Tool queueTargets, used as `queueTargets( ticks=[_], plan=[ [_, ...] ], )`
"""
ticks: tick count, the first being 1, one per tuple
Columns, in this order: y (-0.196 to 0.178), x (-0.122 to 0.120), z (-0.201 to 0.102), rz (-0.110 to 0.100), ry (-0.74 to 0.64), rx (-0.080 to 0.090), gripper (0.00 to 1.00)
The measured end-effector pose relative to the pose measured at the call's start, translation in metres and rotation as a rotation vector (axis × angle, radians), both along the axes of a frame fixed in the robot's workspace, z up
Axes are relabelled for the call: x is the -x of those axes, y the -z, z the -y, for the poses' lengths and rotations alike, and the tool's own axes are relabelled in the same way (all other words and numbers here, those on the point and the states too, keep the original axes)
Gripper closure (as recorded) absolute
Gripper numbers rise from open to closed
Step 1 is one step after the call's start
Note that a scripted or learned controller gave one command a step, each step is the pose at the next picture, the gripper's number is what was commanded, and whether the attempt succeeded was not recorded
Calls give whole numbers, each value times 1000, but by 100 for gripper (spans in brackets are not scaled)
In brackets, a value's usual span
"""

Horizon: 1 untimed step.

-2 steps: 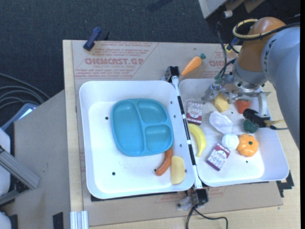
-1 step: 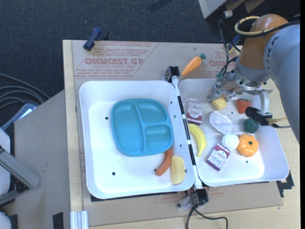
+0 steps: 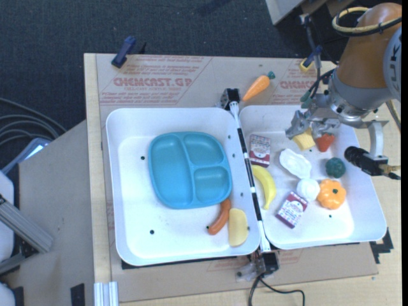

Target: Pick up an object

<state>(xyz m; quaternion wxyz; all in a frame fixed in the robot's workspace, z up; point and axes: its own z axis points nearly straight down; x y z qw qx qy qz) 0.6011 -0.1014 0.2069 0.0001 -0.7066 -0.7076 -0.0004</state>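
Orange band: it sits on the arm [image 3: 366,50] at the upper right of the camera view, above the grey wrist.
Arm pose: the arm reaches in from the right and bends down over the far part of the right bin [image 3: 366,225], with the wrist tilted toward the left.
Gripper: the gripper [image 3: 311,132] is low in the right bin, just above a yellow block [image 3: 305,141] and beside a red piece [image 3: 324,143].
Fingers: I cannot tell if they are apart or closed, or if they hold something.
Right bin objects: white lump [image 3: 294,163], white ball [image 3: 308,188], green ball [image 3: 335,167], orange pumpkin [image 3: 331,194], banana [image 3: 264,183], two small red cartons [image 3: 291,209].
Left bin: the left bin [image 3: 127,234] holds a blue divided plate [image 3: 189,168], a sausage [image 3: 219,219] and a pale yellow piece [image 3: 238,227].
Outside the bins: a carrot [image 3: 257,87] lies on the board.
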Motion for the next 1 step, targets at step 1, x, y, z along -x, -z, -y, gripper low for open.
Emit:
queueTargets(
  ticks=[1],
  plan=[
    [-42, 43, -55, -3, 0, -1, 100]
  ],
)
